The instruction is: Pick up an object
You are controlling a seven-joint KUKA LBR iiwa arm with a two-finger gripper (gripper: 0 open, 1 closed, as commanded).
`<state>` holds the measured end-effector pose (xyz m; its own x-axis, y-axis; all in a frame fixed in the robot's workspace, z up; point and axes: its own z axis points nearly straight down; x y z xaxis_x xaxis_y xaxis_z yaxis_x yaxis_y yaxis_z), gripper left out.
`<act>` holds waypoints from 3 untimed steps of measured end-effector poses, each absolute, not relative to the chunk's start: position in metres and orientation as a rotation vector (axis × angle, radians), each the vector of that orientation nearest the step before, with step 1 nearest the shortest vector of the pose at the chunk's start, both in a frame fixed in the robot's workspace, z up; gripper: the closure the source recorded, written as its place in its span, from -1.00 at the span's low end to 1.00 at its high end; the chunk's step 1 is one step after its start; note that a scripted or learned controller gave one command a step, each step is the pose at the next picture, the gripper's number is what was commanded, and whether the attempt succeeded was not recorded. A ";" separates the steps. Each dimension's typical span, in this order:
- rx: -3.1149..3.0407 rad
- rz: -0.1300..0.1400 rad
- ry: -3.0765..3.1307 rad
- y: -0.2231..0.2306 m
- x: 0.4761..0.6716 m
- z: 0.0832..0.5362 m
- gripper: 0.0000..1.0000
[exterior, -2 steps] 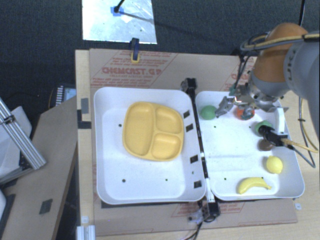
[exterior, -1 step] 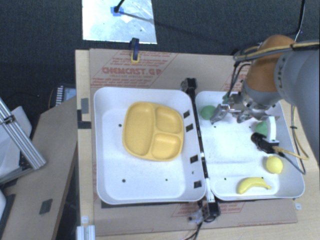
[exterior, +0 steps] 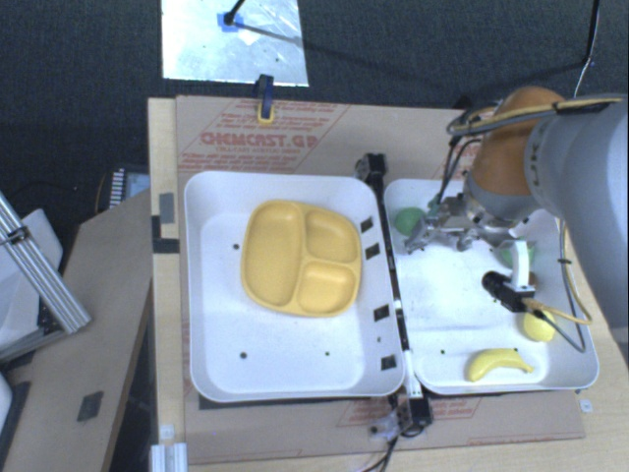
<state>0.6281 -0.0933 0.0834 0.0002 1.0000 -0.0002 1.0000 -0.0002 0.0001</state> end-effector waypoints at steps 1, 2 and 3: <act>2.220 0.003 2.218 -0.094 0.629 0.096 1.00; 2.212 0.007 2.223 -0.086 0.637 0.155 1.00; 2.212 0.006 2.224 -0.089 0.642 0.200 1.00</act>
